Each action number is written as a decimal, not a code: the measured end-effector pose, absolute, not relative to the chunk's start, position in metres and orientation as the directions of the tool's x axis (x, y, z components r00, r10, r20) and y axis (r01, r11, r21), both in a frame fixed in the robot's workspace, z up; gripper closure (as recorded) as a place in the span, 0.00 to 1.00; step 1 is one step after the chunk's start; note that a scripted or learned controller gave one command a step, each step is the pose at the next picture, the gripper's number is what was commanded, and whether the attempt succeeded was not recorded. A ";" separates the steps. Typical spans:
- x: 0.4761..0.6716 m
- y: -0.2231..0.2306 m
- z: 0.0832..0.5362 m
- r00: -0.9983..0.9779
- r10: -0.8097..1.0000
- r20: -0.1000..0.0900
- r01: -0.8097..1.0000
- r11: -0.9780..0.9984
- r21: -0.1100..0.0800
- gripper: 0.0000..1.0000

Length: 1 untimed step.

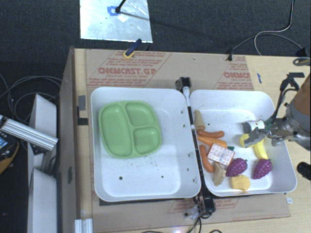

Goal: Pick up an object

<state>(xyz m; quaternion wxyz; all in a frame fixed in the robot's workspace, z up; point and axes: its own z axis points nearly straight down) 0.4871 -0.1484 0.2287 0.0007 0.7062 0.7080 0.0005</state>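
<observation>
Camera view. Two white bins side by side on bench: left bin [116, 183], right bin [228, 103].

Left bin: green divided plate [130, 129] lying flat, toward 10 o'clock of bin centre.

Right bin: toy food clustered toward 7 o'clock of bin centre. Orange carrots [210, 139] beside the dividing wall; red-and-white card [220, 155] lying over them. Two purple grape bunches [236, 167] [262, 168] near the front wall, yellow piece [240, 182] at 6 o'clock of the first. Yellow banana [259, 146] at 3 o'clock of bin centre.

Gripper [250, 134] entering from 3 o'clock, low over right bin, at banana's upper end. Finger opening: cannot tell. Grasp on banana: cannot tell.
</observation>
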 end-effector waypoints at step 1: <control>0.550 -0.150 0.109 -0.002 1.000 -0.009 1.000 0.002 0.022 0.00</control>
